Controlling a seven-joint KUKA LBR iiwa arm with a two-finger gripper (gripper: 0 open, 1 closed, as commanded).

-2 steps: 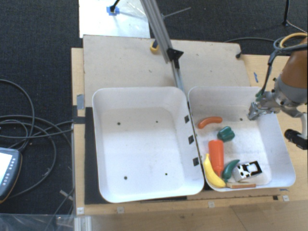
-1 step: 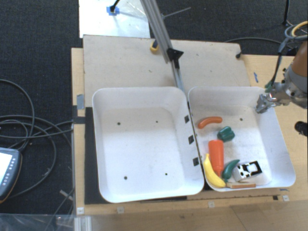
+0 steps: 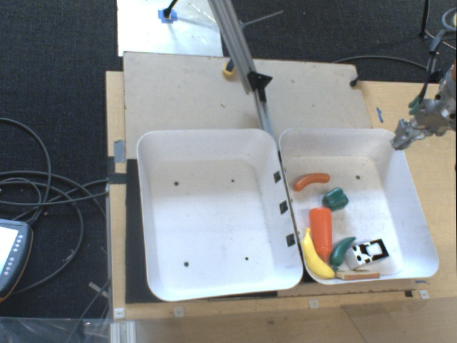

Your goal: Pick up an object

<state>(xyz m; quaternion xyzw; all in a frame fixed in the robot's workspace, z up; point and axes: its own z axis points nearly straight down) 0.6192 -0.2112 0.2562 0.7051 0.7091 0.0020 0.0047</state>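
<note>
- Nearest you, in the right bin (image 3: 410, 191), a banana (image 3: 314, 257), a black-and-white block (image 3: 369, 252) and a dark green piece (image 3: 341, 251) lie along the front wall.
- Behind them you see a carrot (image 3: 320, 232), a green pepper (image 3: 335, 199), then an orange sausage (image 3: 311, 181).
- Farthest, the gripper (image 3: 401, 136) hangs over the bin's right rim, holding nothing; you cannot tell its finger state.

A sausage (image 3: 311, 181), pepper (image 3: 335, 199), carrot (image 3: 321, 232) and banana (image 3: 315, 257) lie in the right bin (image 3: 414, 206). A green pod (image 3: 342, 250) and cow toy (image 3: 369, 252) sit near its front.
</note>
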